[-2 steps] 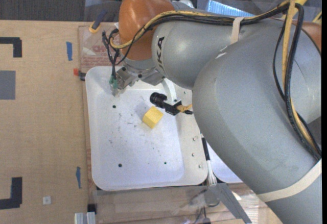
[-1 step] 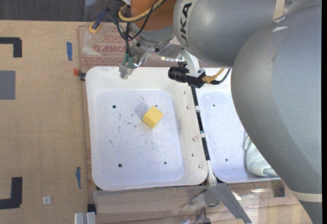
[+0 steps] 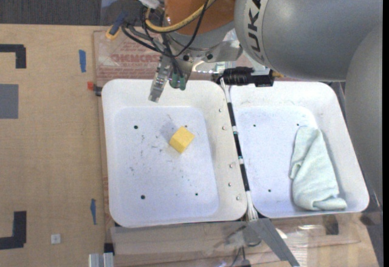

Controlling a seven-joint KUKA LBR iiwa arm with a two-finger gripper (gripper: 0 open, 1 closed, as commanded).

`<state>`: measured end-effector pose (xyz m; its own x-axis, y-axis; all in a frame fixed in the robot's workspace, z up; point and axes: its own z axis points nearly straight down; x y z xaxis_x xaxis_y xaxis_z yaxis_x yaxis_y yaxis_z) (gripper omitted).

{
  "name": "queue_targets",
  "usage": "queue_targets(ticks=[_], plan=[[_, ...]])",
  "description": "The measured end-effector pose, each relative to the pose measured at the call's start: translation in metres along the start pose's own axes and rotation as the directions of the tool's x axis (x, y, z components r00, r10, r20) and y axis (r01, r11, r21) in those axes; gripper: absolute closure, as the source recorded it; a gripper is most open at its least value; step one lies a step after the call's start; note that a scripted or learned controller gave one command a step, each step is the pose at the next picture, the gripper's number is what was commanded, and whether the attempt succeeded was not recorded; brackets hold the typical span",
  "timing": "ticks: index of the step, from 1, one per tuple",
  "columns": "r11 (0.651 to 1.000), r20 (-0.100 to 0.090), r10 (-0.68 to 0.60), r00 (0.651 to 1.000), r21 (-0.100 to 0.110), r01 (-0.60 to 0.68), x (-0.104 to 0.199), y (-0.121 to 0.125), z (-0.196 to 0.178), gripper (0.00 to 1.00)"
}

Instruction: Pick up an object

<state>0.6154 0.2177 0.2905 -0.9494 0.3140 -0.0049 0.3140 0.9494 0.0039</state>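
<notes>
While the gripper hangs narrow, holding nothing, 2 bins hold 1 yellow block and 1 cloth.

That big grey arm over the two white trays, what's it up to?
It is trying to pick something up. Its gripper hangs over the far edge of the left bin, holding nothing, with its fingers apart. A small yellow block lies loose near the middle of that bin, a little nearer to us than the gripper. The right bin holds a crumpled pale cloth, untouched. So the grab has not happened yet.
</notes>
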Motion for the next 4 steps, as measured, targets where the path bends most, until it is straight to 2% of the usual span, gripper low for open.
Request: queue_targets(ticks=[1, 2, 3, 4], plan=[[0.949, -0.003, -0.315, 0.949, 0.000, 0.315, 0.075, -0.018, 0.014, 1.00], [0.806, 0.006, -0.592, 0.806, -0.001, 0.592, 0.002, -0.017, -0.023, 1.00], [0.885, -0.003, -0.465, 0.885, -0.001, 0.465, 0.074, -0.016, 0.016, 1.00], [0.969, 0.001, -0.247, 0.969, -0.001, 0.247, 0.103, -0.036, -0.025, 1.00]])
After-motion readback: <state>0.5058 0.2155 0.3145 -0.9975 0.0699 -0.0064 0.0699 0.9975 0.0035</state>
